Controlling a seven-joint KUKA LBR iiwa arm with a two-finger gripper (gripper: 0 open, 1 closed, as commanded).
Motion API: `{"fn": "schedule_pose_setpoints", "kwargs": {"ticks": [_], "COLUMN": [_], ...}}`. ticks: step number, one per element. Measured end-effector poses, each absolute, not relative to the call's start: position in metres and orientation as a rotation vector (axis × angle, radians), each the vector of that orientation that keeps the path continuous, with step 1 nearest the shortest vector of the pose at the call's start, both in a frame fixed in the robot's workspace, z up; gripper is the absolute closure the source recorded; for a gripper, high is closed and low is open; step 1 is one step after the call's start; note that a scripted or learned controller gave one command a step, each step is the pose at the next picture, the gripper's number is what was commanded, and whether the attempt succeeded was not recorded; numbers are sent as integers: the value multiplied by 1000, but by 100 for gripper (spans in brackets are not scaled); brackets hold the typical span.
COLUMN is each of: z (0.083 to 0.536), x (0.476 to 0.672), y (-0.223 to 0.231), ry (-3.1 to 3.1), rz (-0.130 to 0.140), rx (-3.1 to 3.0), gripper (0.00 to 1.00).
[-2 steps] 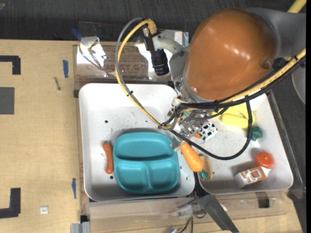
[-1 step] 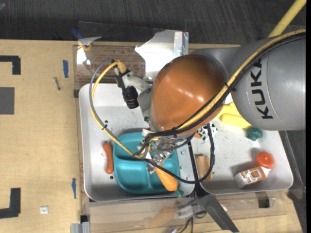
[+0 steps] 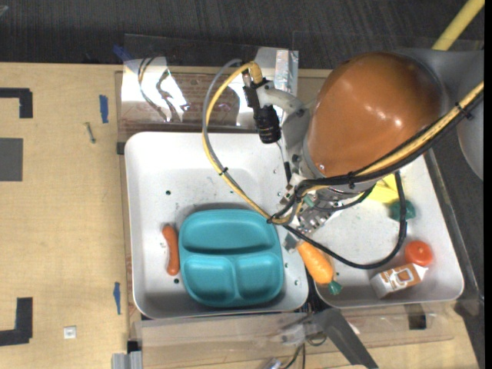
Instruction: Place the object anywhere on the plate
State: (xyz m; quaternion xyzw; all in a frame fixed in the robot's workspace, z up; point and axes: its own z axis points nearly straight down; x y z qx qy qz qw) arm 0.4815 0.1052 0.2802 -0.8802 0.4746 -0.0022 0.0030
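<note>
Orange plastic toy carrot point(image 3: 317, 262) with a green stem end lies tilted across the seam where the two shallow white bins meet, at the near edge, just right of the teal three-compartment plastic plate point(image 3: 231, 258). That plate sits in the left bin point(image 3: 154, 167), close to its near wall, with bare white floor open behind it and to its left. A slim orange-red sausage-shaped toy point(image 3: 171, 248) lies alongside the plate's left rim. The end effector point(image 3: 306, 215) hangs just above the carrot, under the arm's orange band point(image 3: 377, 114) and tangled in cables; whether its fingers are spread or pressed together I cannot tell. In the right bin point(image 3: 446, 275) a small white carton with a red cap point(image 3: 401, 271) rests near the front right corner.
</note>
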Motion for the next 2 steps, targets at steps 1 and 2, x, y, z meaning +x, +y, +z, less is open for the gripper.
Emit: {"fn": "schedule_pose_setpoints", "kwargs": {"ticks": [1,2], "z": [224,225], "x": [480,480], "y": [64,65], "ry": [882,880], "rz": [7,4], "rx": [-3015,-3015], "gripper": [100,0]}}
